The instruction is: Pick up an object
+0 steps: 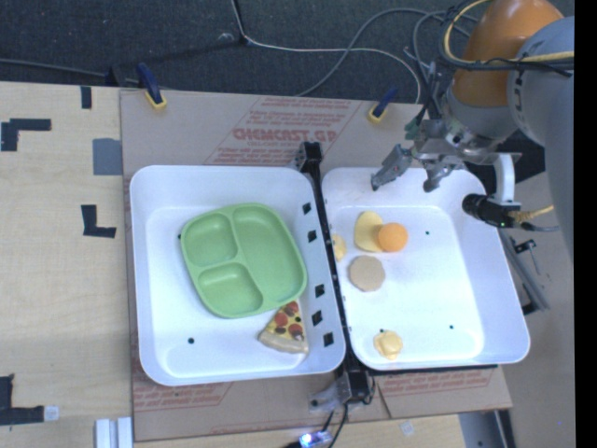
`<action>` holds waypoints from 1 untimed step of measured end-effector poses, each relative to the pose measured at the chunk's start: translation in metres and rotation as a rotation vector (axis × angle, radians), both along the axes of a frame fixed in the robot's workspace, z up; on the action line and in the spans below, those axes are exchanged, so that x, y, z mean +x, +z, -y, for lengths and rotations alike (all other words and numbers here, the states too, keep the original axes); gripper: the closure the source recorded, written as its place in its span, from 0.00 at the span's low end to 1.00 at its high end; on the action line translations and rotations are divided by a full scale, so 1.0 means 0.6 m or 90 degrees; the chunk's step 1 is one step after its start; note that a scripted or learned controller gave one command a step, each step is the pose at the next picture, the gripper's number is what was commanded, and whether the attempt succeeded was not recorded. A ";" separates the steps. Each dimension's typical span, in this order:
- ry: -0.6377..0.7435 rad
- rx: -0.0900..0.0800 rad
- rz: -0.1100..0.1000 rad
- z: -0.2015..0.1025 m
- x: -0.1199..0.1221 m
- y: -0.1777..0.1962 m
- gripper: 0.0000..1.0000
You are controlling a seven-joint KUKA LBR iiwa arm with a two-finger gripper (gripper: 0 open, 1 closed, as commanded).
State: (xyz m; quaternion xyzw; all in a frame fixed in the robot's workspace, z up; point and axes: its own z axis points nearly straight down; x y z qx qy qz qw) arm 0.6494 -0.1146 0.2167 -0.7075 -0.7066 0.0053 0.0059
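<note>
Orange ball (pixel 393 237): small round plastic-looking toy, just below pincer (pixel 409 175), likely light, stiff, rolls; grip across middle.
Pincer: fingers spread, holding nothing.
Neighbour: yellow toy piece (pixel 367 231) touching ball's left.

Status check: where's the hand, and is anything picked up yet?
Hand open, over right bin's far edge, nothing between fingers. Nearest pick: orange ball beside yellow piece, lying in bin. Nothing in the way.

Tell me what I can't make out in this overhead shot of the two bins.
- Arm: cut off by the camera view's right edge.
- Small yellow item at the right bin's left wall: partly hidden by the black divider.
- Yellow piece: partly covered by the orange ball.
- Pizza slice toppings: too small to identify.
</note>
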 end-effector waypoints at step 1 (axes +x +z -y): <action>0.002 -0.001 0.009 0.000 0.004 0.016 0.00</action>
